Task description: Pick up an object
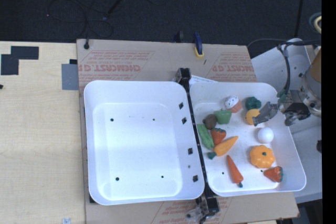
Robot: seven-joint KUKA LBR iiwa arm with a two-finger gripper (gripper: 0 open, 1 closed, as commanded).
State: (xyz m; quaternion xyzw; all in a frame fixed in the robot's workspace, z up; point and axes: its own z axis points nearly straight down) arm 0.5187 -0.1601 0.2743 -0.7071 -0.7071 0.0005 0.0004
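At the right bin's far edge, our pincer hung spread and empty.
We had lifted nothing yet; the small yellow-orange ball lay just beside one finger.

Brightness: even and fairly bright over the pale surface and the two white bins; the floor along the top of the frame stays nearly black.
Light source: seems to come from overhead, diffuse, no hard beam.
Shadows: soft and short; a faint grey one lies along the inner walls of the left bin, and small ones sit under the toys in the right bin.
Glare: the white plastic is close to washed out, little surface detail left.
Sharpness: soft overall, low resolution; the claw at the right of the frame is smeared and hard to read.
Edges: no clear bending of straight lines.
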